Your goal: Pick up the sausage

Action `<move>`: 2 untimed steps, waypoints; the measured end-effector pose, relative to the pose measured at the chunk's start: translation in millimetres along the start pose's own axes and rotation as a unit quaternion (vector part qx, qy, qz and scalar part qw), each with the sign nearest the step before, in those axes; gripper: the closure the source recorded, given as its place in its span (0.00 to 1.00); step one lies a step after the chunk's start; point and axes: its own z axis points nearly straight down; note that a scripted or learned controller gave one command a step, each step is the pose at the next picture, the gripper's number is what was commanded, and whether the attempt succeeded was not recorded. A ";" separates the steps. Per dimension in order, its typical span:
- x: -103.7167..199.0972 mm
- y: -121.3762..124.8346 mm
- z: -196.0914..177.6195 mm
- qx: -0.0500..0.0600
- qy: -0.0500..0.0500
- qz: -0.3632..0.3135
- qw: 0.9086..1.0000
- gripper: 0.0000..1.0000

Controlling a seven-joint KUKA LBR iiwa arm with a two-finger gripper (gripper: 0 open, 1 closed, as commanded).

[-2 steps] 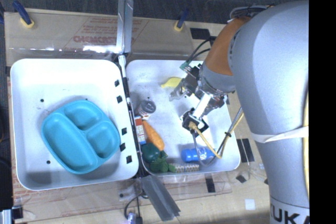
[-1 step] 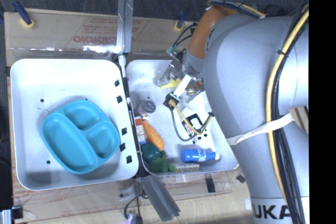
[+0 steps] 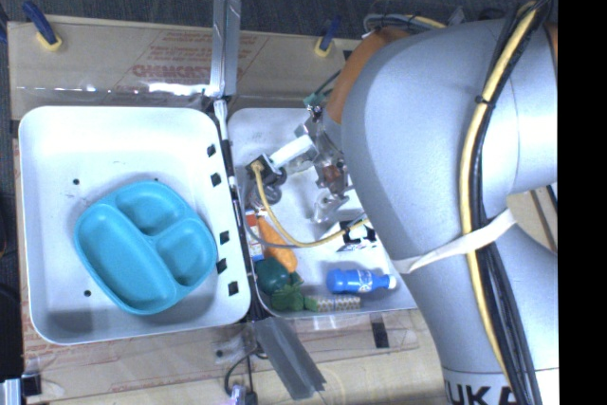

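My gripper [image 3: 327,190] hangs low over the middle of the right bin [image 3: 248,130], under the big grey arm that covers the bin's right half. A small reddish-brown patch [image 3: 330,174] shows right at the gripper; it may be the sausage, but I cannot tell whether it is held. Much of the bin floor beneath the arm is hidden.
An orange carrot-like piece [image 3: 276,244], a dark green thing [image 3: 275,280], a blue bottle [image 3: 358,281] and a small brownish brush-like thing [image 3: 334,303] lie along the right bin's near side. The left bin [image 3: 52,138] holds a blue divided plate [image 3: 104,251].
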 end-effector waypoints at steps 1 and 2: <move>22.1 8.3 -30.1 -0.001 0.002 0.038 0.999 0.00; 36.2 16.5 -31.7 -0.002 0.002 0.040 0.999 0.00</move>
